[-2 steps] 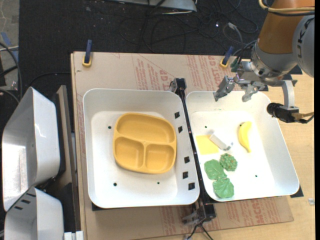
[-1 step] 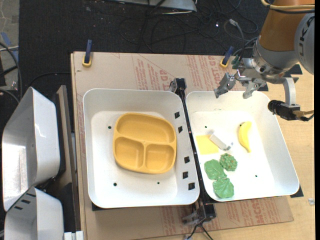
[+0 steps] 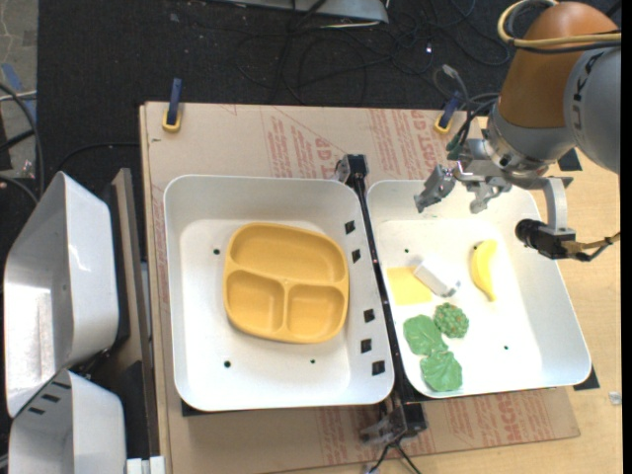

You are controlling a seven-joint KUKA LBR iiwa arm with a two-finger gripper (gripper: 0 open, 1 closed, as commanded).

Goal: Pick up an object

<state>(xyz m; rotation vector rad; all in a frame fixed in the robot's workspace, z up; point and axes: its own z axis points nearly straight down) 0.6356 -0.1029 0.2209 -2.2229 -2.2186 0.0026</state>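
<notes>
Above right bin (image 3: 553,354): pincer (image 3: 456,192) spread, empty; cardboard (image 3: 296,136) lettering reversed, unreadable.

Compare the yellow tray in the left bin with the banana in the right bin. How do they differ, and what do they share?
The tray is broad, flat and split into compartments; the banana is small, slim and curved. The tray lies alone in the left bin; the banana lies in the right bin among other items. Both are yellow.

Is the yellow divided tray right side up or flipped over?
Right side up. The yellow divided tray lies flat in the left bin with its three hollow compartments facing the camera, nothing in them.
</notes>
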